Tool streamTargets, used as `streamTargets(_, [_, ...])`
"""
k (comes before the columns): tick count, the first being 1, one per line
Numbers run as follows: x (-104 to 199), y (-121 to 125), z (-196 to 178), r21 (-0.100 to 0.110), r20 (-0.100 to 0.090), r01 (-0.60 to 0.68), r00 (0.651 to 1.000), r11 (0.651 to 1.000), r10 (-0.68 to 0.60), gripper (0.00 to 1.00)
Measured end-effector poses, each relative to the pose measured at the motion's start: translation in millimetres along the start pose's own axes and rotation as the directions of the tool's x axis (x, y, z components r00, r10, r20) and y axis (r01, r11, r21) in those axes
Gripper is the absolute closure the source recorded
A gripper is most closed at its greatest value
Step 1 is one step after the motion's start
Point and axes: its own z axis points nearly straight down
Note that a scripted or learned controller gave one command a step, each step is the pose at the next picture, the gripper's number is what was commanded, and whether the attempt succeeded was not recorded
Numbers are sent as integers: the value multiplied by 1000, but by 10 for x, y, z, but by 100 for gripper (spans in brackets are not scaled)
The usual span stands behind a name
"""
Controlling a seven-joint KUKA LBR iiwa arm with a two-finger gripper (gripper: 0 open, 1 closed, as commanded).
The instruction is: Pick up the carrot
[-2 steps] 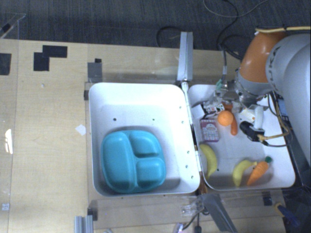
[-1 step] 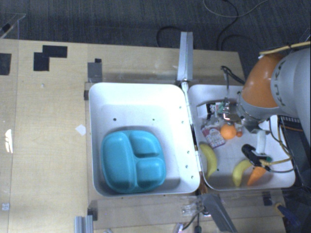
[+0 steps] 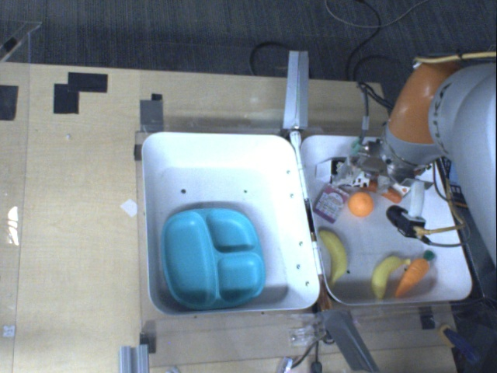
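Camera view: the carrot point(image 3: 411, 277) is seen in the right bin's point(image 3: 458, 290) near corner beside a banana point(image 3: 384, 274), judged light, stiff and tapered, best pinched across its thick middle, while the gripper's point(image 3: 371, 169) state cannot be told.

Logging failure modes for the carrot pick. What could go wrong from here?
1. The carrot lies against a banana near the right bin's front wall, so a grasp may catch the banana or hit the wall.
2. The gripper hangs at the bin's far end, over the orange; descending there misses the carrot.
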Motion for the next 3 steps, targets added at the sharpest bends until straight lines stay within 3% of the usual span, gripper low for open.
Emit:
streamTargets(1, [16,1,-91,4,-1,6,1000,1000,-6,100])
streamTargets(2, [145,193,164,49,-6,327,945,944,-328,100])
streamTargets(3, [203,216,178,35,-8,333,943,942,-333,0])
